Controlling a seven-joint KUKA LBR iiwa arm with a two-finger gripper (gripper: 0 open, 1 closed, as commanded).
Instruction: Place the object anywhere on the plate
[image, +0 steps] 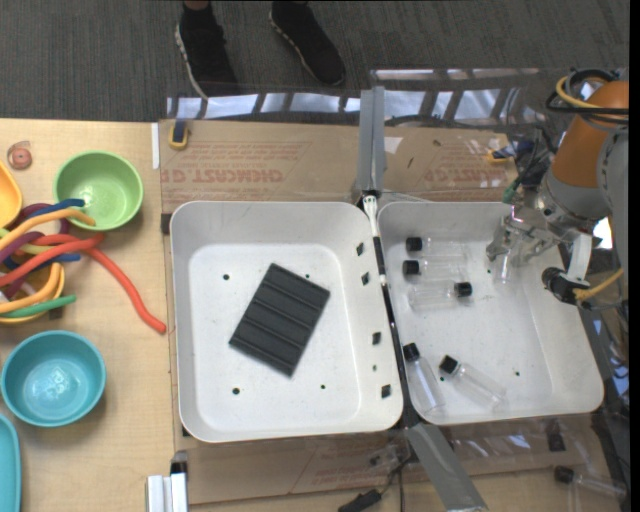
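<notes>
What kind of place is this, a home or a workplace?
Most likely a robotics lab or test cell. A grey arm reaches over two white bins, one holding a black plate, the other clear vials. Someone's shoes stand on grey carpet beside the bench.

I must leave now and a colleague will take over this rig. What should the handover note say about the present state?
Gripper: low over the upper right part of the right bin; whether it holds anything cannot be told.
Objects: several clear vials with black caps lie scattered in the right bin.
Plate: the dark ribbed plate lies tilted in the middle of the left bin, with nothing on it.
Done: no vial placed yet.
Left: pick one vial, carry it to the left bin, set it on the plate.
</notes>
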